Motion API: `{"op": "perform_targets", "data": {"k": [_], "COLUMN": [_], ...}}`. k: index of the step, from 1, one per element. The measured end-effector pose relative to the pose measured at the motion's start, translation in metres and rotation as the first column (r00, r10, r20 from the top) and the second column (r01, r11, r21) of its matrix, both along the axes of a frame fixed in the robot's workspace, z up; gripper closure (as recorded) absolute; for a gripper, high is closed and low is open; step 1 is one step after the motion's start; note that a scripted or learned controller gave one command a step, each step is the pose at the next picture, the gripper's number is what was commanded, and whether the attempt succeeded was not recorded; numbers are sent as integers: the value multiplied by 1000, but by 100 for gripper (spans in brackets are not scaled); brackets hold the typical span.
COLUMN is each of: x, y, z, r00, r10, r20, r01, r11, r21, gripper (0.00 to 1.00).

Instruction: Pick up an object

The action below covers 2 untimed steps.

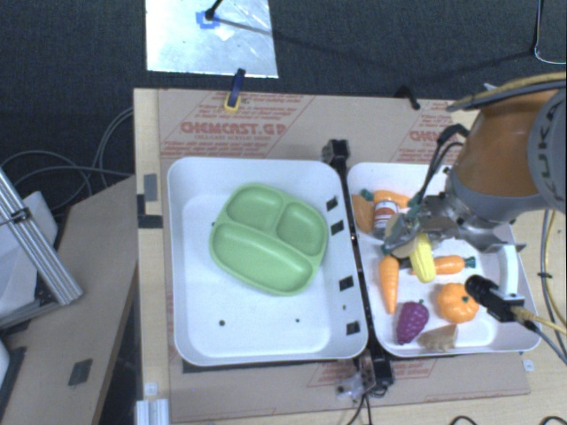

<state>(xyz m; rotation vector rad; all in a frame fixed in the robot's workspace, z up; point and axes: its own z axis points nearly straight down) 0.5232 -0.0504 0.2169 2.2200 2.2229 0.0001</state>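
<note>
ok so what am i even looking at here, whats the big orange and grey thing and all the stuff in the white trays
One camera looks down at a slant on a bench. The orange and grey thing is a robot arm reaching in from the right; its gripper is low over the right bin. That bin holds toy food: a carrot, a yellow corn cob, purple grapes, a small pumpkin and a small can. The left bin holds a green divided plate. The gripper sits right by the corn, but I cannot tell whether it holds anything.
</note>
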Motion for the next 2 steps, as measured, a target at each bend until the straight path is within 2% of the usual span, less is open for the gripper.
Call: {"op": "perform_targets", "data": {"k": [1, 2], "x": [-6, 4], "y": [2, 9], "z": [1, -2], "r00": [1000, 1000], "r10": [0, 4], "r20": [0, 2], "r01": [0, -4], "r11": [1000, 1000], "r21": [1, 0], "gripper": [100, 100]}}
